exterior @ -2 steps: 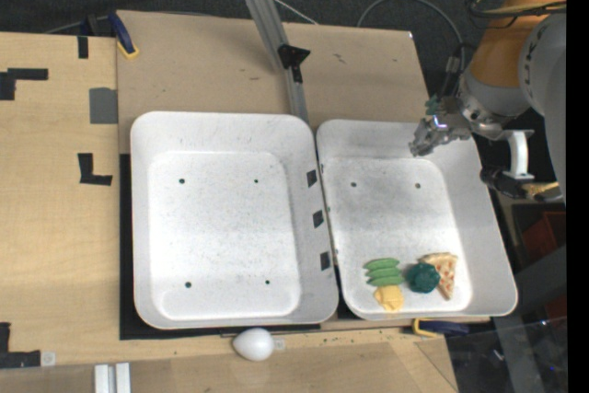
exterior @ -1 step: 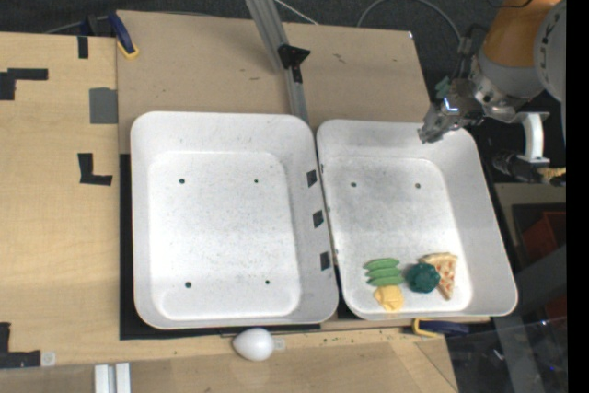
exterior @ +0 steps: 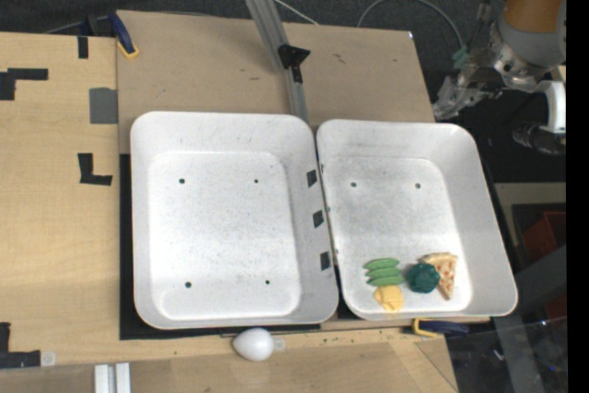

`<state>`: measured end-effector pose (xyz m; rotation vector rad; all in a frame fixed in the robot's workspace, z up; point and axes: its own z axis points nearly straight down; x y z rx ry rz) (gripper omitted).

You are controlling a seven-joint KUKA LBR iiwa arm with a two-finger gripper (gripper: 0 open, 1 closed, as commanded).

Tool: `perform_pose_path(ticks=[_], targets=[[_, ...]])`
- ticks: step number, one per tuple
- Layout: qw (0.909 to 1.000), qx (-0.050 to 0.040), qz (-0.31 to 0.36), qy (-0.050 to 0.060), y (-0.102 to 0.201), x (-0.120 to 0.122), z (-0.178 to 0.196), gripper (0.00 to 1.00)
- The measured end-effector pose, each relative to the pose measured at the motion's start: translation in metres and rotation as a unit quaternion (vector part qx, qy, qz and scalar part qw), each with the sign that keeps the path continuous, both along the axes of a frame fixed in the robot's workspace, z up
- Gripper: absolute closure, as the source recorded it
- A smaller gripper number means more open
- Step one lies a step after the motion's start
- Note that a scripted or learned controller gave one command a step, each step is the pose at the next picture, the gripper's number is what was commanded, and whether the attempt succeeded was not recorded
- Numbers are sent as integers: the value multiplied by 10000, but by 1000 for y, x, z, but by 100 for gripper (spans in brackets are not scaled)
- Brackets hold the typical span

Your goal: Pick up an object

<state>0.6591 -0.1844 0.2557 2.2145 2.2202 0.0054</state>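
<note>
In the right bin (exterior: pixel 460 189), near its front edge, lie a green ridged piece (exterior: pixel 383 271), a yellow piece (exterior: pixel 389 296), a dark green round piece (exterior: pixel 423 278) and a tan wedge (exterior: pixel 446 272), all close together. My gripper (exterior: pixel 457 94) hangs at the upper right, beyond the right bin's far right corner and off the bench edge, well away from the objects. Its fingers are too small and blurred to read.
The left bin (exterior: pixel 221 216) sits beside the right one. A white egg-shaped object (exterior: pixel 254 344) rests on the bench in front of the left bin. A grey metal pole (exterior: pixel 267 9) slants down to the gap between the bins.
</note>
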Motion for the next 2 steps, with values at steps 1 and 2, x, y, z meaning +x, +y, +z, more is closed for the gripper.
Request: perform_pose_path(ticks=[1, 2], targets=[[10000, 10, 13, 46, 52, -4, -14, 100], [10000, 11, 17, 40, 103, 2, -16, 100]])
